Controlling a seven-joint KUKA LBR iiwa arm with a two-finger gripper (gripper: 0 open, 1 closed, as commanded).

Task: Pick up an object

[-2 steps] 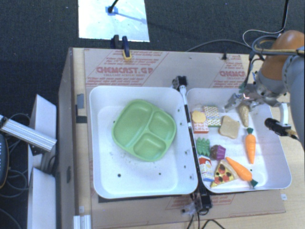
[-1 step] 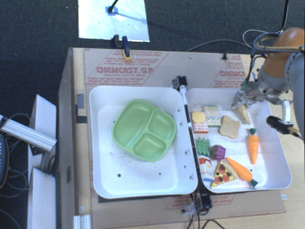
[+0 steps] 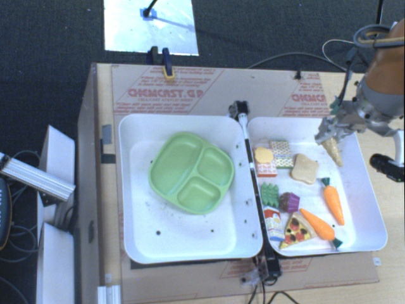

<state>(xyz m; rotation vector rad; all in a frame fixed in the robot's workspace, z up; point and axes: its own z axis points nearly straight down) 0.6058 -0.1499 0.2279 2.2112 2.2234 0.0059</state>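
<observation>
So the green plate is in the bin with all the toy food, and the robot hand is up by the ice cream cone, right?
Not quite. The green plate sits by itself in the left bin; the toy food, like the carrot and pizza slice, is in the right bin. The camera view shows this. The robot hand is indeed up by the ice cream cone.

place: robot lab | cues: bench (image 3: 190, 84), cables (image 3: 297, 57), white bins (image 3: 136, 170)

Left bin (image 3: 142, 233) roomy around green tray (image 3: 192, 180).
</observation>
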